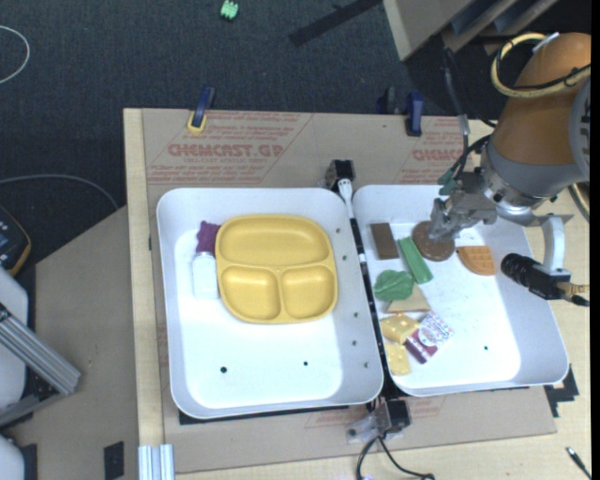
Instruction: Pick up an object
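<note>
Cardboard-covered tabletop (281, 136) with red print, a yellow clamp (199, 112) and a blue clamp (413, 112) on its far edge. Dark carpet floor (112, 56) beyond, small green bit (229, 9) on it far left.

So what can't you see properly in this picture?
- Gripper: the arm's wrist covers its fingers from above, so open or shut is unclear.
- Round brown thing in the right bin: partly under the gripper; whether they touch is unclear.
- White bottle: partly behind the yellow tray.
- Small packets: too small to read.
</note>
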